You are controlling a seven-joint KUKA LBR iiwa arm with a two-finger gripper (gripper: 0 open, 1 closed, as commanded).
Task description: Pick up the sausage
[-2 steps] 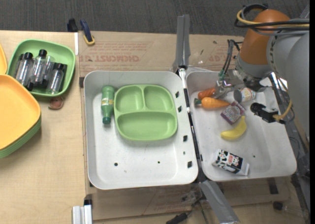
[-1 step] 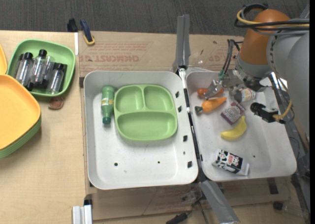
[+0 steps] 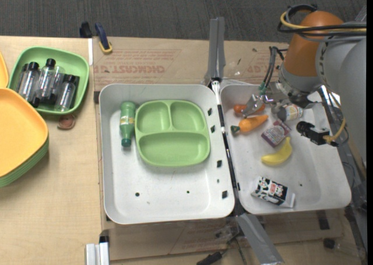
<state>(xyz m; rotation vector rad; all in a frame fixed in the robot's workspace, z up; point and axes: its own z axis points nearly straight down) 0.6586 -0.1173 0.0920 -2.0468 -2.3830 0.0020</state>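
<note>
Sausage-shaped, reddish-orange toy piece (image 3: 239, 108) lies in the right shallow white bin (image 3: 326, 197), near that bin's far left corner. Its right end is hidden under the metal two-finger gripper (image 3: 255, 104), which sits right on it. Whether the gripper is spread or closed cannot be told from this slanted view, nor whether it has any grip on the sausage.

Just in front of the sausage lies an orange plastic carrot with a green stem end (image 3: 254, 123), tilted, close to the gripper's tip. To the carrot's right sits a small purple packet (image 3: 275, 134), and just in front of that lies a yellow plastic banana (image 3: 278, 154). A small pale cylindrical container (image 3: 292, 112) rests beside the gripper on its right. A black-and-white carton (image 3: 273, 191) lies near the bin's front edge, well apart from the rest.

The grey arm with its orange band (image 3: 306, 48) reaches over the right bin's far right corner.

The left white bin (image 3: 169, 200) holds a light green divided plate (image 3: 172, 133) and, touching its left edge, a green bottle (image 3: 127, 123) lying flat.

On the wooden bench further left stand a green square tray (image 3: 80, 66) holding small dark-capped bottles (image 3: 46, 83), and a stack of yellow-orange plates (image 3: 20, 141).
</note>
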